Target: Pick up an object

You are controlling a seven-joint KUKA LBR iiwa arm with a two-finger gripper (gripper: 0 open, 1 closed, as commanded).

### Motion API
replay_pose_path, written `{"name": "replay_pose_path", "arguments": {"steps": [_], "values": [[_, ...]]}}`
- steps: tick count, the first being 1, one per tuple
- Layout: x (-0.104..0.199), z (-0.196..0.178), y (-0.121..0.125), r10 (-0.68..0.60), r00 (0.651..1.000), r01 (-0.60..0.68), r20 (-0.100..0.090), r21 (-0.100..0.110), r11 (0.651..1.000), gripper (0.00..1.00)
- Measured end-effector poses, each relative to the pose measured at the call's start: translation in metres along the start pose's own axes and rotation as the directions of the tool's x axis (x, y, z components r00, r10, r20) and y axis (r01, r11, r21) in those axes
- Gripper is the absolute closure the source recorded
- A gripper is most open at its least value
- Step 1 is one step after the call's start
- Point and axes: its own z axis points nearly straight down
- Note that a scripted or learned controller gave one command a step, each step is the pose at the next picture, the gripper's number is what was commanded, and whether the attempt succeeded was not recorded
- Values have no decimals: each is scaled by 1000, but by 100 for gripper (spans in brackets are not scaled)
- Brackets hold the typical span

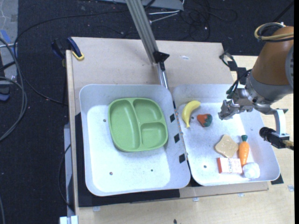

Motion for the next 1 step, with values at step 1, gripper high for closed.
{"name": "replay_pose_path", "arguments": {"steps": [1], "values": [[0,-17,1,-1,1000,1,-1,3,1000,100]]}}
